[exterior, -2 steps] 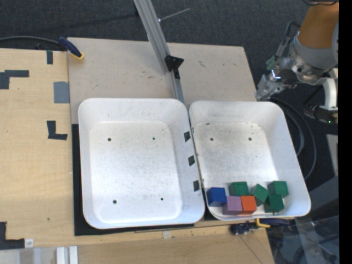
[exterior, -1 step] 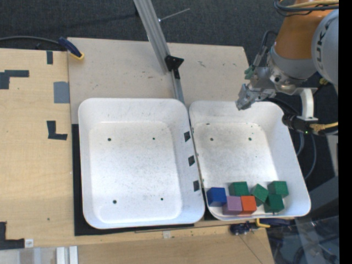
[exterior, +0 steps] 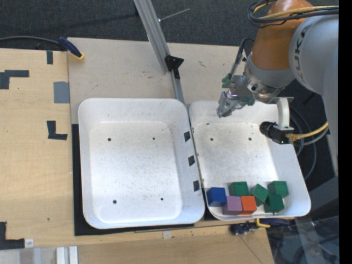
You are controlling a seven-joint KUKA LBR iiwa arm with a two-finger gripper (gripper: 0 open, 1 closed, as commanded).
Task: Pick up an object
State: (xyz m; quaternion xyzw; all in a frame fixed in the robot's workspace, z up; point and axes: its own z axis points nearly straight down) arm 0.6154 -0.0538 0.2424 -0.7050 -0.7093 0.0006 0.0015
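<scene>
A cluster of small blocks is gathered at the near edge of the right bin (exterior: pixel 286 164): a blue block (exterior: pixel 216 196), a purple block (exterior: pixel 234 204), an orange block (exterior: pixel 248 203) and several green blocks (exterior: pixel 273 196), touching or just beside one another. The gripper (exterior: pixel 226 110) is seen over the bin's far rim, well apart from them. Nothing is seen held; how far it is open cannot be told. The left bin (exterior: pixel 88 147) lies alongside.

Pale wood counter (exterior: pixel 33 147) w/ grey tape marks at left, dark carpet floor (exterior: pixel 82 10) far side, metal pole (exterior: pixel 154 32) slanting across.
</scene>
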